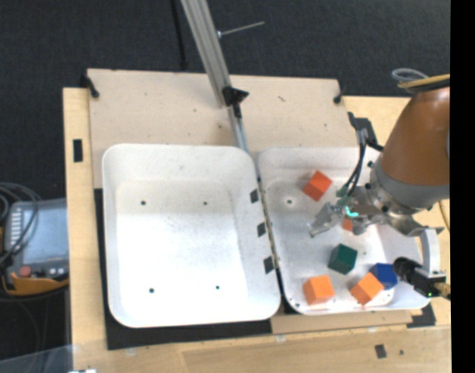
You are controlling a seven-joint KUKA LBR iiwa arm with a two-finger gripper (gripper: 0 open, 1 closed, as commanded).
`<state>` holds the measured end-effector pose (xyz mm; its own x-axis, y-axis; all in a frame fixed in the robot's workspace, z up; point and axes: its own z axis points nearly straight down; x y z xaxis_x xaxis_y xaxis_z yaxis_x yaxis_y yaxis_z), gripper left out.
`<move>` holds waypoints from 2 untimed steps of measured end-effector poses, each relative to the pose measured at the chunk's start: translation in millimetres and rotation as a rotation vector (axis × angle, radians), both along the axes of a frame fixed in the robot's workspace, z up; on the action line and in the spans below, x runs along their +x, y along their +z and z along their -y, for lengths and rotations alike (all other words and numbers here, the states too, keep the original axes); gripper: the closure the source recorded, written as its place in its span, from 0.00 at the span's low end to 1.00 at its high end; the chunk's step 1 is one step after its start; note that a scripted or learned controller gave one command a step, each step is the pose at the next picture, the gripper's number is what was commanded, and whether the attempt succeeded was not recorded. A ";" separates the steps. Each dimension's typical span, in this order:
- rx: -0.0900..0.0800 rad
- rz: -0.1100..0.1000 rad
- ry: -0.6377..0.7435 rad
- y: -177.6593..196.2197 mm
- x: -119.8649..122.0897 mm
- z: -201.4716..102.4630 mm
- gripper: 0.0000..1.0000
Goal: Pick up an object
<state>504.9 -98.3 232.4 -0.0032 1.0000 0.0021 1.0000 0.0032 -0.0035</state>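
Orange shows right at the claw (336,217): a small block (348,224) sits just beside the metal fingers, on their right, mostly hidden under the wrist, near the middle of the right bin (288,179). Whether the claw is open, closed or gripping that block, I cannot tell. Only a sliver of its face is visible, so its shape is a guess: probably a cube with no long axis. A dark green block (343,258) lies nearby, toward the bin's front edge.
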 end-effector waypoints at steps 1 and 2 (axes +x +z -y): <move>-0.001 0.005 -0.005 1.7 0.8 0.4 0.00; -0.003 -0.002 -0.009 -55.4 6.2 -5.5 0.00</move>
